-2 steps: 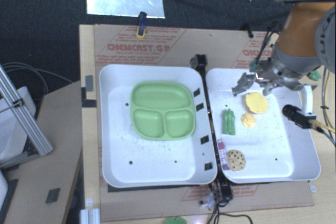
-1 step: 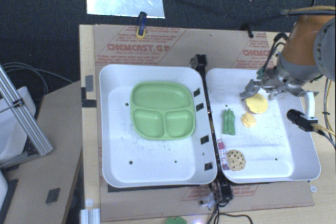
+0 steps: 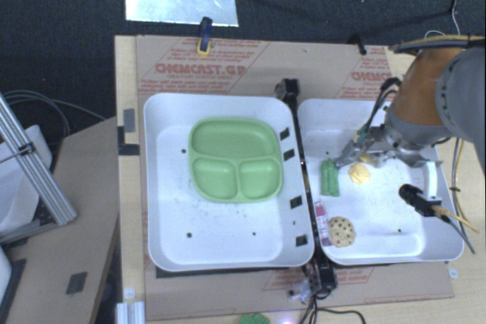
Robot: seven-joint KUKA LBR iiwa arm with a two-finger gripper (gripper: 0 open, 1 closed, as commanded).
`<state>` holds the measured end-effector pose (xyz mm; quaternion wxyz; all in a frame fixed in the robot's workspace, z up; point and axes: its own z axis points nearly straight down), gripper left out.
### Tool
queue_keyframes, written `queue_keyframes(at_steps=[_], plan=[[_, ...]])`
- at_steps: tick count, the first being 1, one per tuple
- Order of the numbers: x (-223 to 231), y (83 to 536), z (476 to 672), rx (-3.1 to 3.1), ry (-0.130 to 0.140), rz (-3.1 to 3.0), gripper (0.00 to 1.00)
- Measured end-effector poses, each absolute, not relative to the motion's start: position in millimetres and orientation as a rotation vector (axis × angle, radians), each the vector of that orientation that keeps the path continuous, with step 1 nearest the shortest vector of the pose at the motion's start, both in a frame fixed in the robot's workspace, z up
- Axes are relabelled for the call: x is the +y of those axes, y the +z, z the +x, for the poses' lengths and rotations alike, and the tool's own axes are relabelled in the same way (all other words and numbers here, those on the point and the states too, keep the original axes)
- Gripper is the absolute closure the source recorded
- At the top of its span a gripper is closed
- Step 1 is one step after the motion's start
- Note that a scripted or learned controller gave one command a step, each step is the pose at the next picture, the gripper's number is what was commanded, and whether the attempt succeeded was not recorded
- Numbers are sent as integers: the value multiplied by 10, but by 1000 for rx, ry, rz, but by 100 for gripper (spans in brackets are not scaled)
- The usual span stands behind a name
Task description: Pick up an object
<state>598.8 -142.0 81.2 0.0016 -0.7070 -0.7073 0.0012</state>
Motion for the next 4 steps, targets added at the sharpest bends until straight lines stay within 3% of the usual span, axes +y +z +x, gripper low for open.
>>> queue_keyframes(at_steps=[1,2,3,4], plan=[[-1413,842,5836,-2221,2,-2220,0],[-1413,957,5856,-2225,-4,-2223,100],[-582,2118,5701,-2240,-17,-2212,100],[-640,2047,5680,-2226,-3,-2219,0]])
